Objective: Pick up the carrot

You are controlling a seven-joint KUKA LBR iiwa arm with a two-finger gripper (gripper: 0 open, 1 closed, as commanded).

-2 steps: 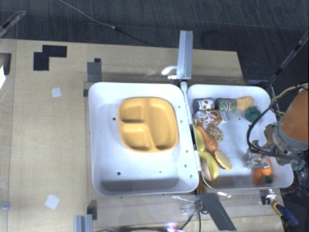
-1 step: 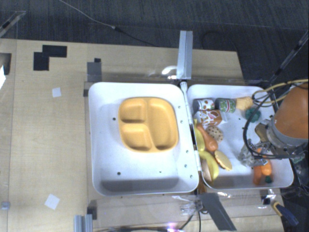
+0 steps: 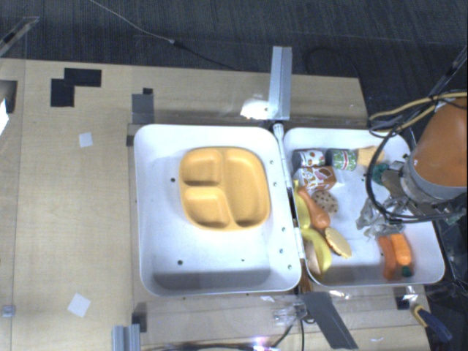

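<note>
The carrot (image 3: pixel 397 255) is a short orange piece with a green end. It lies in the front right corner of the right bin (image 3: pixel 431 273), green end toward the front. My gripper (image 3: pixel 380 224) hangs low in the right bin, just above and slightly left of the carrot's upper end. The grey wrist and orange band (image 3: pixel 442 152) stand above it at the right. Nothing visible is held.
In the right bin's left half lie two small cans (image 3: pixel 327 159), a cookie (image 3: pixel 324 198), a reddish sausage (image 3: pixel 315 210), a banana (image 3: pixel 313 241) and a bread slice (image 3: pixel 338 242). The left bin (image 3: pixel 157 196) holds a yellow divided plate (image 3: pixel 223 187). Cables (image 3: pixel 409 112) loop near the arm.
</note>
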